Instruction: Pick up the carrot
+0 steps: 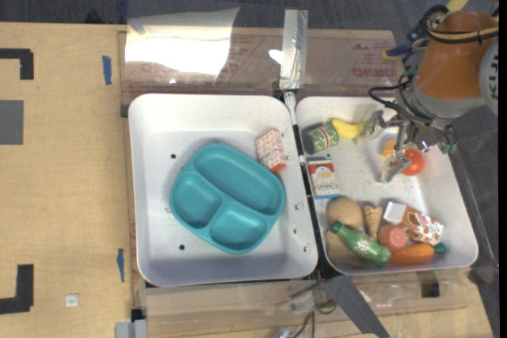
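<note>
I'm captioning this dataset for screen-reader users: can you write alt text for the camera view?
A grey robot arm with an orange band reaches from the right, its gripper over the right white bin near a red-orange toy, while the carrot lies among toy foods at that bin's near edge. The left white bin holds a teal divided plate and a small carton.

Arm cut off at right edge, carrot partly buried among toys

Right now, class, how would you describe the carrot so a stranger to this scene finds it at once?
Start at the right bin, the crowded one. Go to its near edge, where toys pile up, and look at the right end of that pile. The carrot lies flat there, a long orange taper with a green tip, beside a green bottle.
</note>
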`<state>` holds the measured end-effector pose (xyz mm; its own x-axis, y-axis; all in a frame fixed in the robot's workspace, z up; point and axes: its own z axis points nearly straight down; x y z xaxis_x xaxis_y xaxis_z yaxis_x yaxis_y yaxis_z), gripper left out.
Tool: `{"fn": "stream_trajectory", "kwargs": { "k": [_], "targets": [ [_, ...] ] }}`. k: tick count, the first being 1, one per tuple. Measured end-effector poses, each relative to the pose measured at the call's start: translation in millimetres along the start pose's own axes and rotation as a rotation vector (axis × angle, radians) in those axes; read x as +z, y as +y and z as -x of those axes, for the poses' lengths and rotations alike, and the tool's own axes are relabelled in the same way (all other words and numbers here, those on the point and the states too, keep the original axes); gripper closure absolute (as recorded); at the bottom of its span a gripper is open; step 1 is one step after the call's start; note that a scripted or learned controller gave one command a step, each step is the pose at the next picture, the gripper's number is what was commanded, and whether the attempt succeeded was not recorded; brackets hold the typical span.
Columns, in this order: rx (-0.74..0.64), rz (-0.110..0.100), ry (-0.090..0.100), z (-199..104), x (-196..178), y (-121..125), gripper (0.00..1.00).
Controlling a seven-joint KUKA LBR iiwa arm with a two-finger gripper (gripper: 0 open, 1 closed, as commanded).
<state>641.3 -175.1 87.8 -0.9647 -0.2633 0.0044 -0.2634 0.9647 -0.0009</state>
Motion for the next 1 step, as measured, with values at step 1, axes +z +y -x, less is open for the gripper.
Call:
{"fn": "stream_trajectory", "kwargs": {
  "k": [1],
  "targets": [
    [0.038, 0.0, -0.007, 0.5, -0.1, 14.6, 0.0]
  ]
}}
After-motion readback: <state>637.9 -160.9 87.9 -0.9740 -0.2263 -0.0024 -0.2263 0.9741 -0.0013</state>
